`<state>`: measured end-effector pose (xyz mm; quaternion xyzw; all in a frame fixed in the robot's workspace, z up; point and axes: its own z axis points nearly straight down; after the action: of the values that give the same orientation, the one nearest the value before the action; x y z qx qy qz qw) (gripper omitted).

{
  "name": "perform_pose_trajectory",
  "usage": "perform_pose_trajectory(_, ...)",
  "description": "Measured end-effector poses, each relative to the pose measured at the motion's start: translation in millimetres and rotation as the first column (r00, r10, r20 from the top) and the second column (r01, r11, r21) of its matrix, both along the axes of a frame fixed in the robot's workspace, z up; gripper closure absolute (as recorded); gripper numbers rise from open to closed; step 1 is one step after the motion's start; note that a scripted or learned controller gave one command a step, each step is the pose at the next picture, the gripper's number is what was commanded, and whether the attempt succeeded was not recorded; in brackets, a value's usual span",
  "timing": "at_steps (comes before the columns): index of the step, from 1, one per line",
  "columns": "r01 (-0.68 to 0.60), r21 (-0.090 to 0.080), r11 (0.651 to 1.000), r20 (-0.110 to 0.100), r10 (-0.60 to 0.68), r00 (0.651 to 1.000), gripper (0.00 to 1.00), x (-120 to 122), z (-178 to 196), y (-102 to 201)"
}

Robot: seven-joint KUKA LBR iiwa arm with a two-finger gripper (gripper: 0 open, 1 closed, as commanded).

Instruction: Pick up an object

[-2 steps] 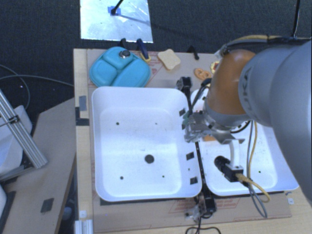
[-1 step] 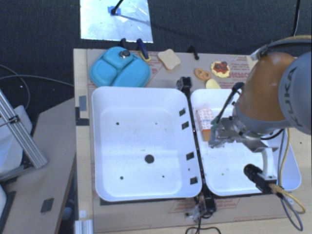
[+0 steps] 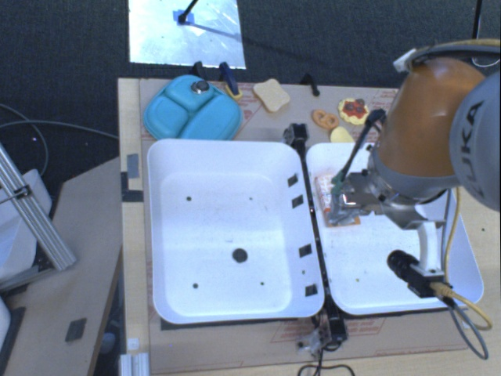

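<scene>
In the right bin [image 3: 470,276], near its left wall, lies a flat packet [image 3: 324,186] with orange and white print. My gripper [image 3: 343,204] hangs right over the packet's near end and hides part of it. I cannot tell whether it touches the packet. The grey and orange arm [image 3: 438,124] covers much of the right bin behind it. A small dark round object [image 3: 239,254] rests on the floor of the left bin [image 3: 172,210].
Beyond the bins on the bench sit a blue lidded dish [image 3: 192,110], a toy bread slice [image 3: 272,95], a pretzel [image 3: 324,119], a small tart [image 3: 354,110] and a yellow piece [image 3: 341,135]. A black cylinder on a cable [image 3: 411,271] hangs over the right bin's front.
</scene>
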<state>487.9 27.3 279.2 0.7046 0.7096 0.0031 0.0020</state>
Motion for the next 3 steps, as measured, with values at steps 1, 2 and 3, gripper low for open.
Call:
perform_pose_trajectory(1,-0.002,0.001,1.000,0.004,0.002,1.000,1.00,0,83,36)
perform_pose_trajectory(2,0.002,0.002,1.000,0.012,-0.002,1.000,1.00,0,209,28)
perform_pose_trajectory(3,-0.002,-0.003,1.000,-0.017,0.002,1.000,1.00,-2,79,75)
